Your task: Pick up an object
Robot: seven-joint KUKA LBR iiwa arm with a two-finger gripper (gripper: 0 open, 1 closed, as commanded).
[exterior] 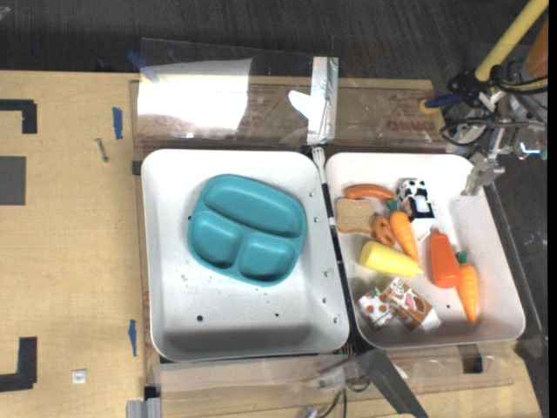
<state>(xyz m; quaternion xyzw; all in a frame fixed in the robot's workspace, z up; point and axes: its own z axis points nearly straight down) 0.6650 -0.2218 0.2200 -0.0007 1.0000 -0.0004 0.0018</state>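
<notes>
**A:** Where does the arm stand, then?

**B:** The grey metal two-finger gripper [478, 174] hangs over the far right corner of the right-hand shallow white plastic bin [509, 307], and nothing is between its tips. Whether it is spread or closed, I cannot tell.

**A:** And what is there to pick?

**B:** All of it lies in that bin. A slice of brown toy bread [352, 216] at the far left with a small brown pretzel [382, 228] beside it, an orange sausage-shaped toy [369, 192] beyond them, a black-and-white toy cow [415, 198], a yellow wedge of toy cheese [390, 259], a slim orange carrot [402, 233], a fat orange-red bottle-shaped toy [443, 259], a second carrot [469, 291] on the right, and a red-and-white printed packet [396, 306] nearest us.

**A:** Which would you go for?

**B:** The bottle-shaped toy or the right-hand carrot. They seem the least crowded, though they lie close together. I would close across the narrow width, square to the long axis, and descend straight.

**A:** And the left bin?

**B:** The left-hand white bin [165, 259] holds a teal plastic divided plate [248, 228], flat and broad, a poor grip.
</notes>
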